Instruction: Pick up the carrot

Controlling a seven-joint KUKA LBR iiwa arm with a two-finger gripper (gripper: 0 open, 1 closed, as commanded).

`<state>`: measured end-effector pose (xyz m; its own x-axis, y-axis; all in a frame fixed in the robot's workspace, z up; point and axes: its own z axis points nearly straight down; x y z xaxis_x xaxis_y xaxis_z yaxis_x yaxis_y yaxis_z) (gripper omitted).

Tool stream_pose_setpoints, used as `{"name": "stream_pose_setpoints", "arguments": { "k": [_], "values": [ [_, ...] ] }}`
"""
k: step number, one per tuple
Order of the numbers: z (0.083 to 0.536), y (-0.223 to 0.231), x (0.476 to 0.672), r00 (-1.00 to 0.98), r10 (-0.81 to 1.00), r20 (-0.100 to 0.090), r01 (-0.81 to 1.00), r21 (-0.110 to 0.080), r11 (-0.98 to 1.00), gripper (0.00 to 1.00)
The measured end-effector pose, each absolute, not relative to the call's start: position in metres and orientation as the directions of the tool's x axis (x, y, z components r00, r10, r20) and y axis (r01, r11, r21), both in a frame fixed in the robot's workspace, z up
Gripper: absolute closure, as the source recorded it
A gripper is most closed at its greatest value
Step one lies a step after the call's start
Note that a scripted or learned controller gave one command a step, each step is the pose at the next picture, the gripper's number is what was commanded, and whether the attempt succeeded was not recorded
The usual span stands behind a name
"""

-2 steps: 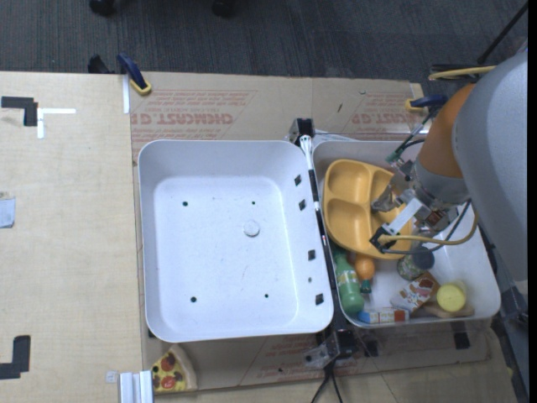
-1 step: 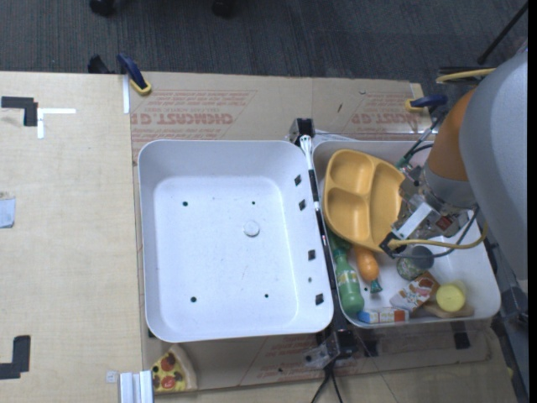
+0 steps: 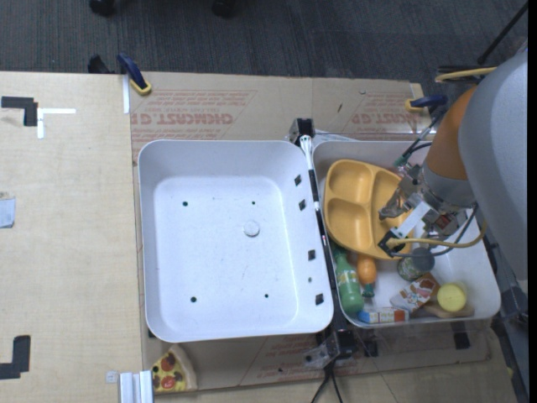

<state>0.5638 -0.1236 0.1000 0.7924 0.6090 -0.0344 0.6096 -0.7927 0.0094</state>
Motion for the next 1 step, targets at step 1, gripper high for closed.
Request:
{"name": "stream_pose_setpoints", "arguments": {
  "k": [1],
  "values": [
    [0.0916, -0.1294, 0.5729, 0.957, 0.288, -0.003, 0.288, 0.000, -0.957, 0.00]
  ]
}}
